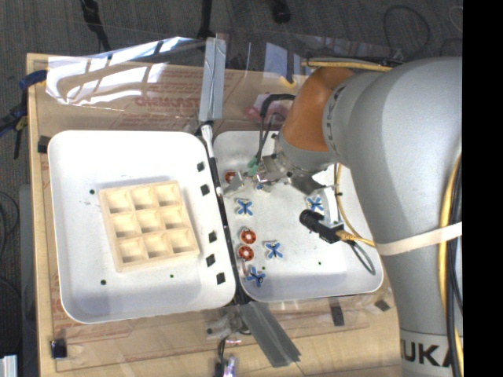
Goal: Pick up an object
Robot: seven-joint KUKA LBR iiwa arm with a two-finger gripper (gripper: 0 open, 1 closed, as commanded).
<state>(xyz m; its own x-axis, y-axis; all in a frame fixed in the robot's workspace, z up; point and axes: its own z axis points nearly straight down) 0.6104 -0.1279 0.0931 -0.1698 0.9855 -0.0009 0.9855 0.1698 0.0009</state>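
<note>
**Gripper low over the right bin, small parts scattered beneath**

Over the right shallow white plastic bin (pixel 346 277) you see the grey arm with its orange wrist band (pixel 369 124) reaching in from the right, its two-finger gripper (pixel 263 177) set low near the bin's upper left corner. Whether the gripper is apart, together or clamped on anything cannot be told; the tip is small and partly masked by the wrist. Candidate objects lie on the bin floor: a red ring (pixel 230 177) just beside the gripper, two more red rings (pixel 247 236) (pixel 246 252) lower down, and small blue jack-shaped pieces (pixel 244 207) (pixel 273 249) (pixel 315 204) (pixel 254 275) spread apart. A black cable fitting (pixel 318 225) hangs from the wrist above the floor. The left white bin (pixel 71 289) bears a pale wooden nine-cell tray (pixel 147 224).

Watch for these risks. The nearest ring lies close to the bin's dividing wall (pixel 214 210), so a descent there may strike the wall or pinch only the ring's edge. The parts look small and light; an off-centre closure would likely flick one aside rather than seat it. You should also expect the trailing cable to brush nearby blue pieces.
</note>
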